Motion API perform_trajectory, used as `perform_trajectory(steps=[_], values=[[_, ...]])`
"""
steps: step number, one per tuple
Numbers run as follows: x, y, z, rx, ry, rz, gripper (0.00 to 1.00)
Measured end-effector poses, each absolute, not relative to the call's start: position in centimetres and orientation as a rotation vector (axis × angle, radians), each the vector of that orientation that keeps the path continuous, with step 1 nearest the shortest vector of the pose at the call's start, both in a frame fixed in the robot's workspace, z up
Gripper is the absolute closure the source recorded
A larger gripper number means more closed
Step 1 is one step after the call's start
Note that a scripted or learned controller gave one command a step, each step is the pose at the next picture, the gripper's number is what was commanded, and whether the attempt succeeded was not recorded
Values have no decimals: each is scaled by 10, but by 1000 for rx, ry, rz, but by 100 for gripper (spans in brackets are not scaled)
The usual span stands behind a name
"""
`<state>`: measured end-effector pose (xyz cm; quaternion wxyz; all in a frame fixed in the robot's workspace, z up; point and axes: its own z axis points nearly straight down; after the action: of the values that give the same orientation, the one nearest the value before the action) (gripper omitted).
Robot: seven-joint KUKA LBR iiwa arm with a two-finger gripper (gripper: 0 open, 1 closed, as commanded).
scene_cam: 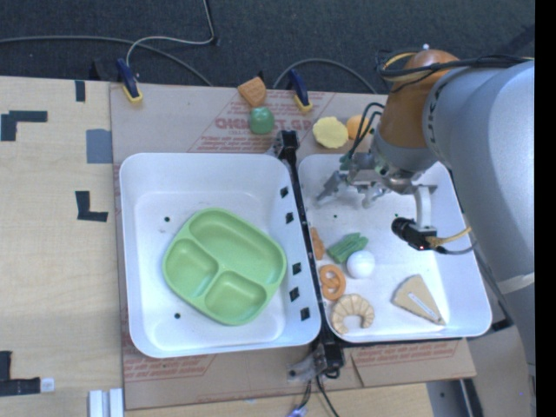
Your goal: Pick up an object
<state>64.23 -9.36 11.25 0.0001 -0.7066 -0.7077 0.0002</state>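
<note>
Arm over the right bin, two white bins on a cardboard-topped bench.

The gripper (352,185) hangs above the far part of the right bin (460,320), its metal fingers (328,187) spread apart and grasping nothing. Nearer in that bin lie a green toy (347,247), a white ball (360,264), a pretzel (332,280), a croissant (353,312) and a wedge of cheese (419,301). The left bin (139,320) holds a green divided plate (225,265). On the cardboard sheet (174,129) beyond the bins sit an orange block (252,89), a green ball (261,121) and a yellow lemon-like piece (330,132). Blue clamps (129,80) pin the sheet's far edge; dark carpet (287,11) with a cable (207,11) lies beyond, and pale wood benchtop (52,259) spreads left.
</note>
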Motion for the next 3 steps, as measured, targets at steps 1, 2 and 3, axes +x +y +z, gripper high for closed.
perform_trajectory(steps=[1, 2, 3], values=[[601, -95, 86, -2222, -2224, -1, 0], [633, -103, 86, -2220, -2226, -3, 0], [615, -95, 86, -2224, -2225, -1, 0]])
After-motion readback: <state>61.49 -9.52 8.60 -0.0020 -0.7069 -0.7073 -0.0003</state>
